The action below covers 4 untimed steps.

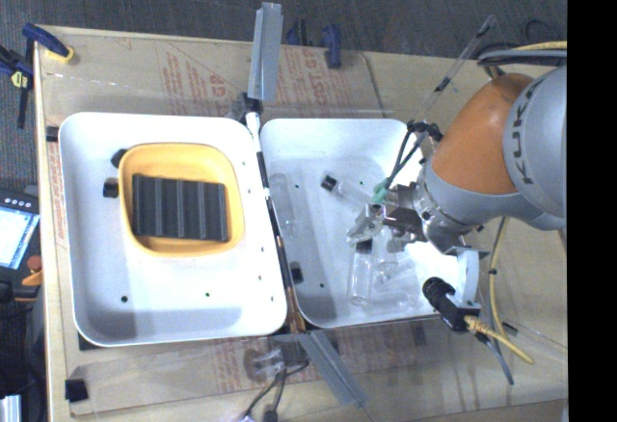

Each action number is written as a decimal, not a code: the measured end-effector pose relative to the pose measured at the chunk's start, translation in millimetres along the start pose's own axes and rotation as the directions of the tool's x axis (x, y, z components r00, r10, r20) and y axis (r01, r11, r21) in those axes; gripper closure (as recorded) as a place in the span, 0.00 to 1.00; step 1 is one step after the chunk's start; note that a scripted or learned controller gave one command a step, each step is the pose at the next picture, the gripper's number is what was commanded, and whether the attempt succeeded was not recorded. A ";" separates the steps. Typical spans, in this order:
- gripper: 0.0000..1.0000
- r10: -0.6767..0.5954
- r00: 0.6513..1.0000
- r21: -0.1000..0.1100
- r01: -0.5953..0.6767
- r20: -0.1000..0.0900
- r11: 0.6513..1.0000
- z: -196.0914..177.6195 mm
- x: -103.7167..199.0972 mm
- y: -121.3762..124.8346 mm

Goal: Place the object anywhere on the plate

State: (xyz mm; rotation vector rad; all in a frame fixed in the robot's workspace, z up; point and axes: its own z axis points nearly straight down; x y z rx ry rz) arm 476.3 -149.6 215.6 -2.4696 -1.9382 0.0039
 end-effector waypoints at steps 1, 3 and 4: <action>1.00 -0.223 0.975 -0.002 0.223 0.000 0.975 -37.2 79.1 59.4; 1.00 -0.595 0.803 0.003 0.595 -0.001 0.803 25.1 146.8 93.2; 0.00 -0.595 0.803 0.002 0.595 -0.001 0.803 24.6 146.6 93.5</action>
